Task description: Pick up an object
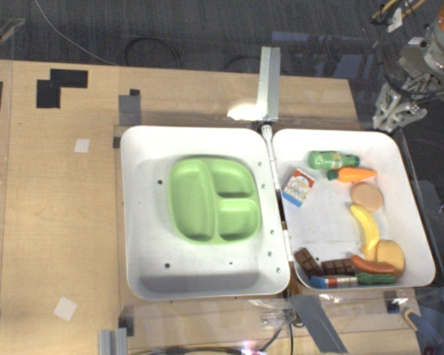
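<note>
At the right bin's (pixel 411 198) 6 o'clock edge lie a chocolate bar (pixel 322 262) and a sausage (pixel 372 265); a banana (pixel 366 226) lies toward 3. Toward 12 lie a carrot (pixel 353 174) and a green bottle (pixel 332 160). Beyond the bin's 1 o'clock corner hangs the tool (pixel 398 108), fingers spread, holding nothing. No pick has begun; descent, grasp and lift all remain.

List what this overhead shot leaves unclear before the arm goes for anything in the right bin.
- Gripper: small, near the top right corner of the camera view, arm cut off by the edge; its state is unreadable.
- Items piled at the right bin's front edge, around the chocolate bar: overlapping and too small to separate.
- Small carton: label too small to read.
</note>
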{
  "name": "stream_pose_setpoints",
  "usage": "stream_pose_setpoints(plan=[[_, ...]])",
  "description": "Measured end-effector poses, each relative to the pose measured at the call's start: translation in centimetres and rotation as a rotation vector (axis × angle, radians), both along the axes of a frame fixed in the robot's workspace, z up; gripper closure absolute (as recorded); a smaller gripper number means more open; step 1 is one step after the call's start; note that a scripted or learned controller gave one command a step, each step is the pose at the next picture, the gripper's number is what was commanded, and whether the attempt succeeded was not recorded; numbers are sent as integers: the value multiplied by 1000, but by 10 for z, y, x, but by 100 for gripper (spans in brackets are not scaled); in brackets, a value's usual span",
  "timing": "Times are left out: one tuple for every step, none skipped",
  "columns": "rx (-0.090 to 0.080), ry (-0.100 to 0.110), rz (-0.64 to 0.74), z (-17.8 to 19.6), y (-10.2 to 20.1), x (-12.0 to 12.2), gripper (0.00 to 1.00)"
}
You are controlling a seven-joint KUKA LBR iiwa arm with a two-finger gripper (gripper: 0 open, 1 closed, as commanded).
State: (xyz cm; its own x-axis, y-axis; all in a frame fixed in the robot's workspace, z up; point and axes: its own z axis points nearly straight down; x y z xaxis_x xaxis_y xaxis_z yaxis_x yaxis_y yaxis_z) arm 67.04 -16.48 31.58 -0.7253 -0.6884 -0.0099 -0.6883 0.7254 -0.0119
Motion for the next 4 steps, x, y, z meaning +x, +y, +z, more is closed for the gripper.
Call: stream_pose_setpoints(plan=[[-3, 6, 372, -25, -33, -37, 100], [-5, 6, 759, -40, -39, 0, 100], [-8, -6, 757, -25, -37, 3, 100], [-10, -17, 754, -11, -36, 5, 100]])
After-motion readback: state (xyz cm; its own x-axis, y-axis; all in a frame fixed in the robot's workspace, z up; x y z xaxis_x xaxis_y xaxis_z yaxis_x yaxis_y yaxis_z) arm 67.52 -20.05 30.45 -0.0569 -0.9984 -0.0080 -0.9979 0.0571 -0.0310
